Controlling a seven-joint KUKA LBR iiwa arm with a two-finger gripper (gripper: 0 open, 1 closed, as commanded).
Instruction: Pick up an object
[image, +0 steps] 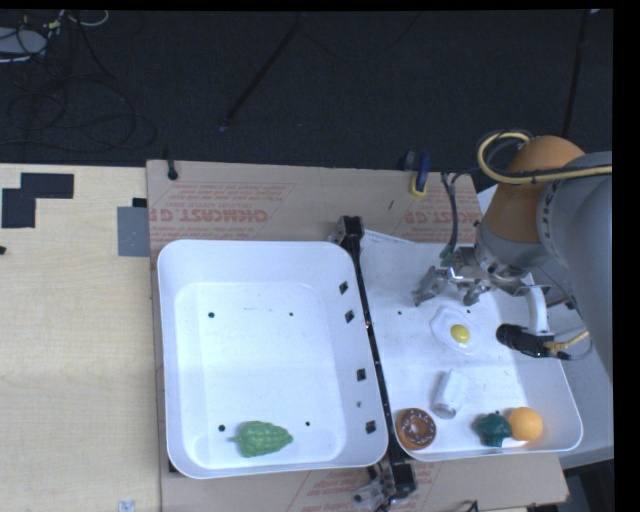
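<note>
Over the right bin (560, 440), the gripper (447, 287) hangs with fingers spread wide, holding nothing; the fried egg toy (453, 331) lies just beside it at five o'clock (nearest of the toys).

A printed cardboard sheet (250, 205) underlies 2 white bins (190, 262); black cables (60, 95) cross the dark floor.

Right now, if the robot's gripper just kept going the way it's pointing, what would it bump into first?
The gripper points down and leftward over the right bin. Going straight on, it would probably touch bare bin floor first. The fried egg toy lies just beside that line, though depth is hard to judge.
</note>
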